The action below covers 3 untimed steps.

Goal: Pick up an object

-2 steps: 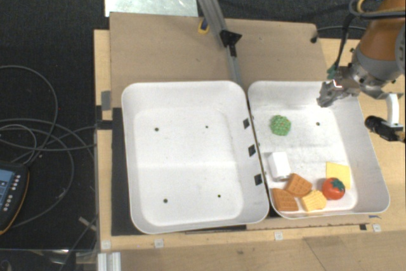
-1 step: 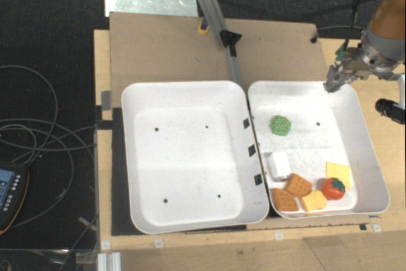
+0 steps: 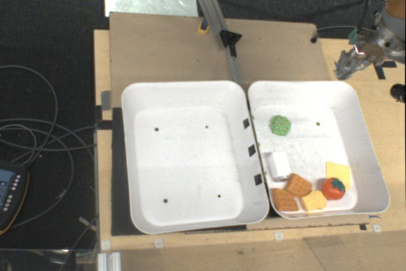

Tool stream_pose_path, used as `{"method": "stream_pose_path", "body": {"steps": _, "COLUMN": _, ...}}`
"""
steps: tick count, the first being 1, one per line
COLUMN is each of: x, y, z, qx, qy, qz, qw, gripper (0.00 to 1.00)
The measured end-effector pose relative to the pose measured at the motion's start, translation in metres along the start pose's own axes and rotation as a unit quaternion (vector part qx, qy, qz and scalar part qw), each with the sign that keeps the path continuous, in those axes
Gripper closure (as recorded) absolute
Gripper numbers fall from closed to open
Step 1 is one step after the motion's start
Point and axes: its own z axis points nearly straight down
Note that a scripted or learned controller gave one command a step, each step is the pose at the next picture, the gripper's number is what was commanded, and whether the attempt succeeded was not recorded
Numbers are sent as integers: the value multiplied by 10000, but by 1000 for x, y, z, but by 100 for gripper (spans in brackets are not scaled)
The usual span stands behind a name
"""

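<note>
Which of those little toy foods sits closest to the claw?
The green ball. It sits alone toward the right bin's far side, nearest the claw; the others cluster at the near edge.

Grey arm with an orange band, dark cables trailing alongside, small grey metal gripper at its tip

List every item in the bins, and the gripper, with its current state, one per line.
gripper: raised beyond the right bin's far corner, holding nothing visible
green ball: resting alone in the right bin
white block: lying by the divider
two waffle pieces: touching each other
yellow wedge: lying beside the tomato
left bin: sitting beside the right bin
</note>
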Motion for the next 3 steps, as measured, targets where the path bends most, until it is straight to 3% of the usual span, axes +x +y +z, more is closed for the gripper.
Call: {"method": "stream_pose_path", "body": {"steps": 3, "x": 178, "y": 2, "z": 18, "qx": 34, "qy": 29, "qz": -27, "qw": 10000, "gripper": 100}}
